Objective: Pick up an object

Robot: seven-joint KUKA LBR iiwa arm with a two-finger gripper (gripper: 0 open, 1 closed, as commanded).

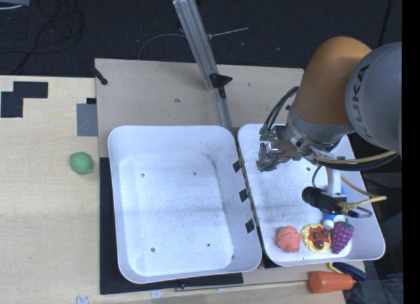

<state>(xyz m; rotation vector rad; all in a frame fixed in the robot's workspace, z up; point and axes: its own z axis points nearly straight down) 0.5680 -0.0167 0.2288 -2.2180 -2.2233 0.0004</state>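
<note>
Your gripper (pixel 268 159) sits over the upper left part of the right bin (pixel 282 197), close to the divider between the two bins. Its fingers are a dark blur against the white floor, so you cannot tell whether it is wide or narrow, and nothing is visibly caught in it. The pickable things are all down-frame and to the right of it, bunched along the bin's lower edge: a pink lump (pixel 287 238), just beside it a round yellow-and-red toy (pixel 317 237), then a purple grape bunch (pixel 340 236) touching that toy's right side. The pink lump is the nearest, lying almost straight below the gripper and slightly right, with bare bin floor between them. It looks roundish with no clear long axis, so finger orientation likely matters little; the grape bunch is longer top to bottom. The left bin (pixel 131 145) holds nothing to grab. A green ball (pixel 81 163) sits on the bench at far left, and an orange piece (pixel 330 282) lies outside the bin at lower right.
</note>
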